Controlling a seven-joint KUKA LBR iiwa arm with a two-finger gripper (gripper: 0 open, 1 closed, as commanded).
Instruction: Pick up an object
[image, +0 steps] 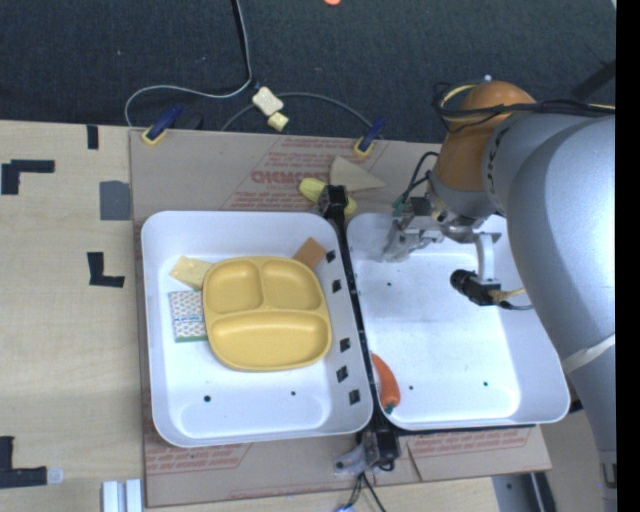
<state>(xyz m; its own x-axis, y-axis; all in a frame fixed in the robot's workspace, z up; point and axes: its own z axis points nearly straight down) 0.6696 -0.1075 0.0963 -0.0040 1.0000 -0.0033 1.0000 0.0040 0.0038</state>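
One yellow tray (268, 312) fills left bin (160, 300); claw (405, 235) state unclear, over right bin (545, 395).

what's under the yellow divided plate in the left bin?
Poking out from under the yellow plate: a pale yellow piece and a patterned card at its left edge, and a brown piece at its upper right. Anything fully beneath the plate is covered.

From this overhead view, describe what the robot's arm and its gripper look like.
The thick, rounded grey metal arm carries a glossy orange band above the wrist. Thin dark cables loop around that band. The small two-finger gripper is pale metallic grey, with a black fitting jutting out beside it.
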